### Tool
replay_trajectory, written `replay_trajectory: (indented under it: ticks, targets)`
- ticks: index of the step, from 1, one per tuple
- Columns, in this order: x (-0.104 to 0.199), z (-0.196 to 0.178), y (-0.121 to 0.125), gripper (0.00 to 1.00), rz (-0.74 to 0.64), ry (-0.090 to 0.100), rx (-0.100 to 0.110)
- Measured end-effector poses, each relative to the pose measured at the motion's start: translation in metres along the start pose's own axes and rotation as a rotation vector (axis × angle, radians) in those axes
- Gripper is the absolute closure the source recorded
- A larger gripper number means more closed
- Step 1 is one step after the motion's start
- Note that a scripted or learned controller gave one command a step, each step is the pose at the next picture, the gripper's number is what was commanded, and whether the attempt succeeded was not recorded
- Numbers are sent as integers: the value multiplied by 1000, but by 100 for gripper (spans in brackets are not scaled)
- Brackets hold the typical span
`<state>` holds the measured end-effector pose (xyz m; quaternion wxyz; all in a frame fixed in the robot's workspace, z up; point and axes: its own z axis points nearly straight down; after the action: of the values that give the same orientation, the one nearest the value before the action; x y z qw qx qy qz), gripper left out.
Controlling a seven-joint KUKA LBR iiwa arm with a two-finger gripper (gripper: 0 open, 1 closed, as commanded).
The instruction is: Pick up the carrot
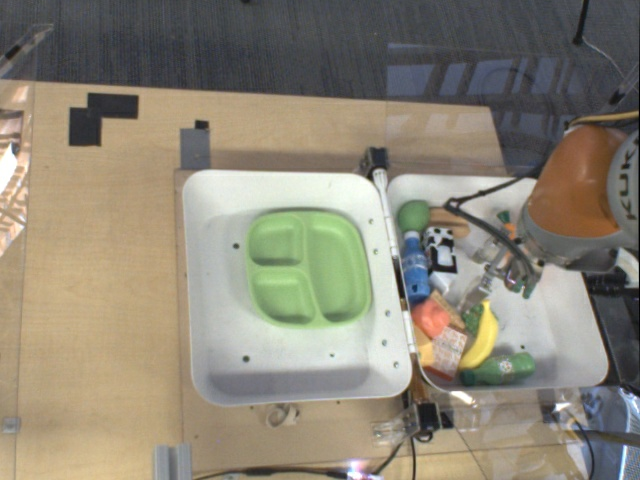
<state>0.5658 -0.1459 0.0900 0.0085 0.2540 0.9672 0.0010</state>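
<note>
Arm: the grey arm (585, 193) with its orange band reaches in from the right, over the right bin (560, 328).
Fingers: the fingers (472, 296) point down and to the left from the wrist, low over the heap of things in the right bin; the view is too small and cluttered to tell whether they are parted or closed, or whether anything sits between them.
Carrot: the carrot (432, 316), a stubby orange-pink piece, lies in the right bin to the left of the fingers and slightly nearer the camera, close to the bin's left wall, lying among the other things.
Banana: the yellow banana (484, 336) curves just below the fingers, nearly under their tips.
Packet: a small red-and-white packet (450, 346) lies below and left of the fingers, between the carrot and the banana.
Green bottle: a green bottle (497, 368) lies on its side beyond the banana, farther below the fingers.
Blue bottle: a blue bottle (414, 273) lies along the bin's left wall, left of the fingers and a little above them.
Green ball: a round green ball (413, 215) sits above the blue bottle, well up and left of the fingers.
Black-and-white box: a black-and-white box (441, 249) rests up and left of the fingers, beside the blue bottle.
Left bin: the left bin (215, 268), well to the left of the fingers, holds a green divided plate (305, 268).
Counter: the wooden counter (90, 288) carries both bins side by side.
</note>
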Motion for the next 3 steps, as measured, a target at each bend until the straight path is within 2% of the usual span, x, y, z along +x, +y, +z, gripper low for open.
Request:
replay_trajectory:
  ticks: [1, 2, 3]
  targets:
    - [-60, -150, 17, 0, 159, -8, -2]
    - [-77, -6, -5, 0, 40, 19, 7]
    - [-33, 1, -13, 0, -5, 3, 2]
